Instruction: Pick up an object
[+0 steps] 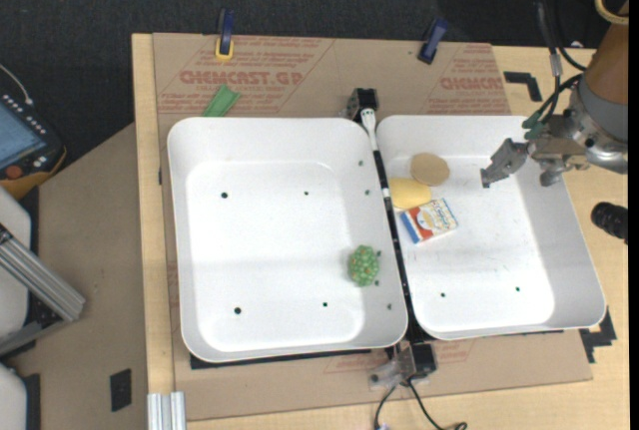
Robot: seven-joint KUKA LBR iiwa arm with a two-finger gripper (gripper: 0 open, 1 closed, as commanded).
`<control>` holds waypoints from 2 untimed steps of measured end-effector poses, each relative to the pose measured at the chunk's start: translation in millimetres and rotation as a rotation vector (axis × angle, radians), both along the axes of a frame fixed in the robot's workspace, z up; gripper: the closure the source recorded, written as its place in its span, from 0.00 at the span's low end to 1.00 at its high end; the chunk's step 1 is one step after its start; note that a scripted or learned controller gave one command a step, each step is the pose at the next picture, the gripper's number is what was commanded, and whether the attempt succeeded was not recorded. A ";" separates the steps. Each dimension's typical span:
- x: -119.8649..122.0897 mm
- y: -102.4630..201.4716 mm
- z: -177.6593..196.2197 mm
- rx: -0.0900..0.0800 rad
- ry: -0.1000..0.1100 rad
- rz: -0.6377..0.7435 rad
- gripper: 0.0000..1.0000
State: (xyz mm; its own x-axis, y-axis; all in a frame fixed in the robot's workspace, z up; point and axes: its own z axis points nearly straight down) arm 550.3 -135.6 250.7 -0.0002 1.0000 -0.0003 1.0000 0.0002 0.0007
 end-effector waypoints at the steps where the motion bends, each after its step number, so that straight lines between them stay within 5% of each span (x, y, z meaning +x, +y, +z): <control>1: 0.7 -0.1 10.9 -0.001 -0.003 0.001 1.00; 2: -53.2 -64.1 95.0 -0.006 -0.008 -0.008 1.00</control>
State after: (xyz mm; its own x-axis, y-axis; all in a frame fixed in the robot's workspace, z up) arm 497.1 -199.7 345.7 0.0079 0.9999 -0.0063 0.9999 -0.0079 0.0090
